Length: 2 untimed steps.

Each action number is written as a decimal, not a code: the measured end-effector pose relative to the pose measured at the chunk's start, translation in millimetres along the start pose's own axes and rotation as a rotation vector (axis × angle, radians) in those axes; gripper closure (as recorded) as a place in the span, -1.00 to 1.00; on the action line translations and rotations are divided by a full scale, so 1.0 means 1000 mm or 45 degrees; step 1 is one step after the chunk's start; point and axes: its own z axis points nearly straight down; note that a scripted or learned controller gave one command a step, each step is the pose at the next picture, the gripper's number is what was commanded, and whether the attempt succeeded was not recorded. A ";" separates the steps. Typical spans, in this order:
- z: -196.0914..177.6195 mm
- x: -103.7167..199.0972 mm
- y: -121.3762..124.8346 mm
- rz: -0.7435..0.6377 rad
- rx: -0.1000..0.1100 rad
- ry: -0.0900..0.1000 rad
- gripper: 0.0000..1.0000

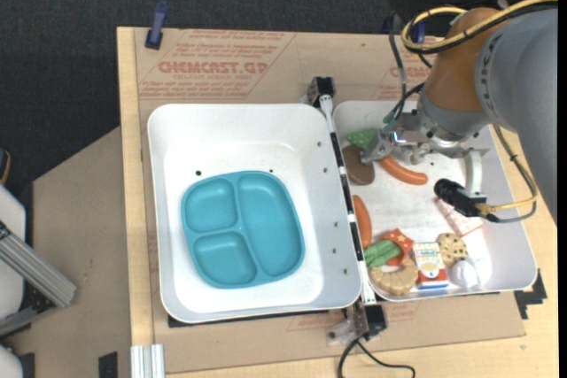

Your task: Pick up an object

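1. Here, the gripper hangs low over the far end of the right bin; whether it is open or closed cannot be told.
2. An orange-red hot dog, smooth and slightly curved, lies just below it.
3. A green piece sits to its left.
4. A brown patty lies lower left.

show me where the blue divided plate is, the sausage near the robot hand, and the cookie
blue divided plate (244, 228): camera view, middle of the plate.
sausage (405, 172): camera view, middle of its length.
cookie (453, 247): camera view, centre of its top face.
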 end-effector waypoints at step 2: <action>-0.104 0.081 -0.012 -0.011 0.000 0.018 1.00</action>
